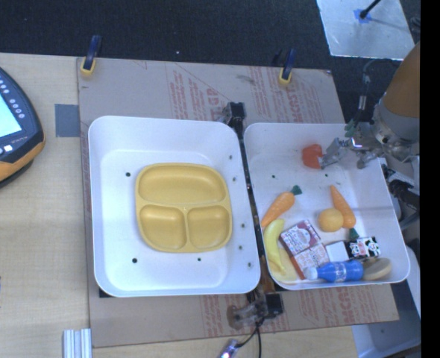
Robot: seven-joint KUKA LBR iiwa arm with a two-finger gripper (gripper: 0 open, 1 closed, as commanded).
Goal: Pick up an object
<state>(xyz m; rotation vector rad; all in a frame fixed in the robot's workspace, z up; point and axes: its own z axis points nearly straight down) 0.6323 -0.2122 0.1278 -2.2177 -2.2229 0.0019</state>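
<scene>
My tool (338, 155) sits spread wide, holding nothing, just beside the small round red plastic toy (312, 155). I should slide over it, then squeeze gently.

claw (344, 152) beside red toy (312, 155)

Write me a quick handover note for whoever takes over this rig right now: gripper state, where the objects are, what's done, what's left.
Gripper: low over the far part of the right bin, beside the red toy; nothing seen between its fingers.
Right bin holds: red toy, two carrots, banana, yellow round fruit, small carton, blue bottle.
Left bin: yellow divided plate.
Done: arm brought to the right bin.
Left: grasp and lift one object; the red toy looks nearest.
</scene>
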